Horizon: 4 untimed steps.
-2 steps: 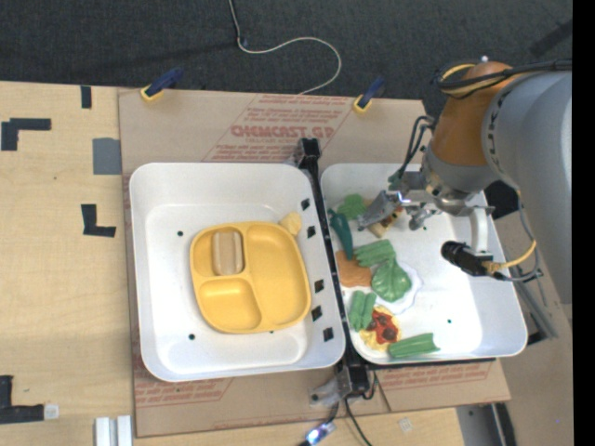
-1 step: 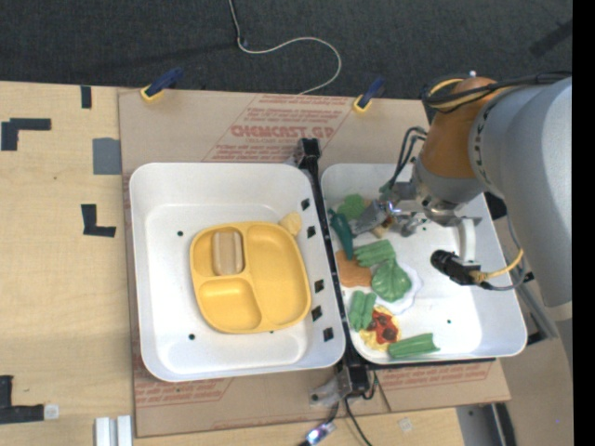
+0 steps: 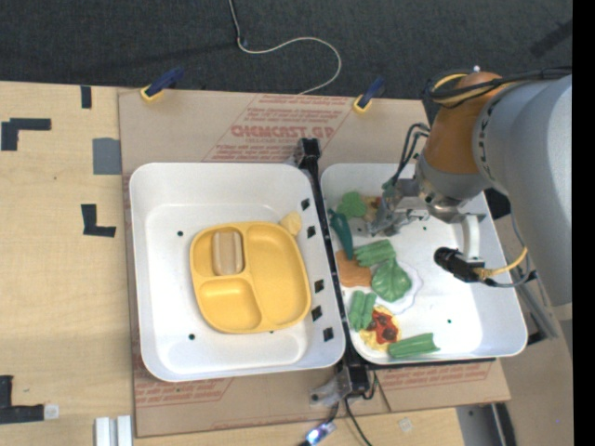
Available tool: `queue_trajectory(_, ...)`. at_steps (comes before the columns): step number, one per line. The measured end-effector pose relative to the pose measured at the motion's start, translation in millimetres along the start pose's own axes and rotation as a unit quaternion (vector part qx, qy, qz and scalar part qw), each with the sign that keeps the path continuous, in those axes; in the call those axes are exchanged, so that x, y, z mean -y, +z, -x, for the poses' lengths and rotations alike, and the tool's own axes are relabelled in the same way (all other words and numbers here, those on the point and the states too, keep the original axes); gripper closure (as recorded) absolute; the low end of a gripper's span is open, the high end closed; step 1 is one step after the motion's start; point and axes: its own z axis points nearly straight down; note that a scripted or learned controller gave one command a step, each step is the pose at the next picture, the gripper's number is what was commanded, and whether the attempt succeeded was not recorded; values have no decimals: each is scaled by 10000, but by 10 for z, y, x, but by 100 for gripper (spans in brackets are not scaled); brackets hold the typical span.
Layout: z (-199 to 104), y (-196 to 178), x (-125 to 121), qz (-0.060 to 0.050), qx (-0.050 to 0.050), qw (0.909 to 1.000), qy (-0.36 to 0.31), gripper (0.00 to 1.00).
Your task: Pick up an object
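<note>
Red lettering on the cardboard (image 3: 279, 130), too faint to read
Claw (image 3: 383, 214), grip unclear, hovers beside green toy food (image 3: 353, 204), more just below

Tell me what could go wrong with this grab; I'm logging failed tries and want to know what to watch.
1. The toys in the right bin lie packed together along its left side, some overlapping, so the gripper may catch two or slip off one.
2. The gripper is low near the divider between the bins, so it could bump that wall.
3. The yellow tray in the left bin is far from the gripper, so a grab there looks unlikely.
</note>
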Motion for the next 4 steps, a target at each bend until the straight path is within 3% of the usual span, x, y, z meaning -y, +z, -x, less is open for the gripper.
queue_trajectory(2,94,-1113,-117,47,2,10000,7,100)
queue_trajectory(3,89,-1316,-120,33,-4,10000,7,100)
queue_trajectory(4,-448,-1235,166,9,-6,10000,-9,100)
